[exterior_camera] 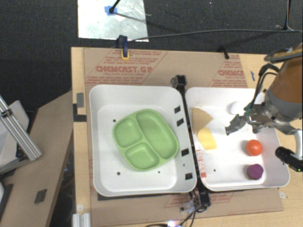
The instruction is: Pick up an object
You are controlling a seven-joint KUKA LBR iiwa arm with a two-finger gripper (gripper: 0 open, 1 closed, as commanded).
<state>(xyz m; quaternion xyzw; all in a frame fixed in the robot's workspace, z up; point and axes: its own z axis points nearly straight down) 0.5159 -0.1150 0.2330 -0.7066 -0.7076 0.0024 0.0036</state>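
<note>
Objects lie in the right bin: a tan wedge at its upper left, a yellow block just below it, an orange ball and a purple ball toward the right. Each is small, smooth and plain-coloured. The jaws hang over the bin's middle, between the yellow block and the orange ball, with nothing seen between them; whether they are apart or together I cannot tell. A green divided plate sits in the left bin on the desk.
</note>
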